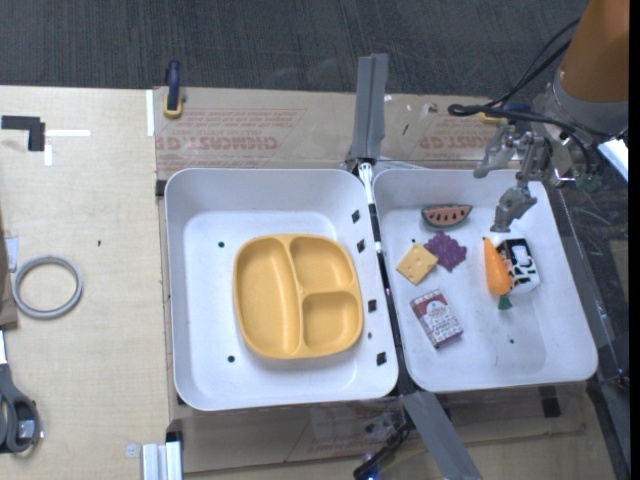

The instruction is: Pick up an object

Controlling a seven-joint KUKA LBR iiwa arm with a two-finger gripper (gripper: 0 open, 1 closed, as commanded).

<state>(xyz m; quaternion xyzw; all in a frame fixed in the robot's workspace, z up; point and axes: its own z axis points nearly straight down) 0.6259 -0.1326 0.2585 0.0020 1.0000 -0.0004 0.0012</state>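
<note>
The right bin (575, 343) has bare floor along its near edge. Toys crowd its middle: watermelon slice (446, 214), carrot (497, 267), card box (437, 319).

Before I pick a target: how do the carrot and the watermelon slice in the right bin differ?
The carrot is plain orange with a green tip, while the watermelon slice is red with a dark rind. The carrot lies lengthwise, running front to back; the watermelon slice lies crosswise nearer the back wall. The carrot touches a black-and-white toy; the watermelon slice sits apart. Both lie flat in the right bin.
</note>
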